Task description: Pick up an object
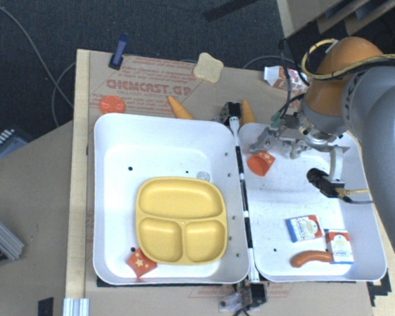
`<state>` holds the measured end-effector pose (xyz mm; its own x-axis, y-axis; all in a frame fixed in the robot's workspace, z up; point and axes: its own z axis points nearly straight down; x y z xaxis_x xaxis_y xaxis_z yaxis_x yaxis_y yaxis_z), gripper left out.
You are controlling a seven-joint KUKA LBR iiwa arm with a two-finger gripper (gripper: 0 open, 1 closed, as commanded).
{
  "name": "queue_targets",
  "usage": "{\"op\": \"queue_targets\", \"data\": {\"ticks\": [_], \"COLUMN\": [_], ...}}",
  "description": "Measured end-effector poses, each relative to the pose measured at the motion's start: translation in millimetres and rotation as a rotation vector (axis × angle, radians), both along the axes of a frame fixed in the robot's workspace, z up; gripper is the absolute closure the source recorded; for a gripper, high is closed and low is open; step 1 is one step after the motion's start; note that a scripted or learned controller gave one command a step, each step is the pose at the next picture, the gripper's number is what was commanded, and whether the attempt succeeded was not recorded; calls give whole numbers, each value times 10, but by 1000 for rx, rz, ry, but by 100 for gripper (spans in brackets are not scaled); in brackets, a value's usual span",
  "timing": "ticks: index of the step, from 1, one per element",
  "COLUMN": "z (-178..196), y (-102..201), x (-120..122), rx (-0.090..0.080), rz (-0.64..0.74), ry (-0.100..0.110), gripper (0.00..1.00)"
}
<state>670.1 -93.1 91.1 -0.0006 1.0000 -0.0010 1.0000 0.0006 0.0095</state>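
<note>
My gripper (276, 146) hangs low over the far left part of the right bin (368, 226). A small orange-red piece (260, 163) lies on the bin floor just below and left of it, close to the gripper's left side; I cannot tell whether they touch. Nearer the front of the same bin lie a blue and white box (304, 228), a red and white box (340, 247) and a brown sausage (311, 258).
The left bin (112, 173) holds a yellow divided plate (181, 220), a red piece with a star (141, 263) and a small pale disc (203, 177). Behind the bins lie a bread slice (208, 67), a carrot (179, 108), an orange disc (111, 104) and a blue item (118, 50).
</note>
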Motion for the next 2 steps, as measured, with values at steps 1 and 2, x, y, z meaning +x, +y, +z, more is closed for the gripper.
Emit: {"op": "queue_targets", "data": {"ticks": [1, 2], "z": [0, -1], "y": [-5, -16], "x": [0, 1], "rx": [1, 2], "rz": [1, 1], "ry": [0, 0], "gripper": [0, 0]}}
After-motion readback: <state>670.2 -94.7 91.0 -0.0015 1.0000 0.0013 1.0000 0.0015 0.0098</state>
